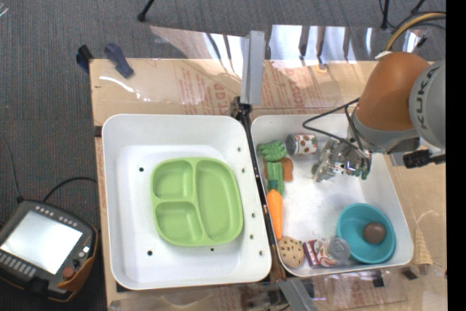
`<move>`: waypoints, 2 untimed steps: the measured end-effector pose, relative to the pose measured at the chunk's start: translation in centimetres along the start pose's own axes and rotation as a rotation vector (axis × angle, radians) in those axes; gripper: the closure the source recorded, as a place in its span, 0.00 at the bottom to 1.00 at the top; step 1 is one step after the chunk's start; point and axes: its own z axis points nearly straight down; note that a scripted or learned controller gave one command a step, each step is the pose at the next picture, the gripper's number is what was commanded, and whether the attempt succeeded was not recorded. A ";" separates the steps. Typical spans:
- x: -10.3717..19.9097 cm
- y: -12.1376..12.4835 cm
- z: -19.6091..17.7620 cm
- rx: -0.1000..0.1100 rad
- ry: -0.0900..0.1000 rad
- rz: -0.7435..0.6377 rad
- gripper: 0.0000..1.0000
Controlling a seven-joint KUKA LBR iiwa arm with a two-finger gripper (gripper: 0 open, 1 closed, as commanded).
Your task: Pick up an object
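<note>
My gripper [329, 171] hangs over the middle of the right bin [389, 189], just right of a small printed can [303, 144] lying on its side. Its fingers point down and look open, with nothing between them. Along the bin's left wall lie a green leafy toy [272, 151], a green stalk piece [274, 172], a small brown-orange piece [287, 169] and an orange carrot [274, 213]. At the front lie a chocolate-chip cookie [291, 251], a red-and-white packet [317, 253] and a silvery round item [338, 249]. A teal bowl [357, 244] holds a brown ball [374, 232].
The left bin [124, 156] holds a light green divided plate [196, 200]. A grey post [254, 69] stands behind the seam between the bins. White floor shows in the right bin under and below the gripper. A tablet pendant [44, 247] lies on the floor at lower left.
</note>
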 end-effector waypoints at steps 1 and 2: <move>0.3 0.1 0.2 0.000 0.011 -0.003 0.00; 3.4 6.3 0.1 -0.003 0.003 -0.012 0.00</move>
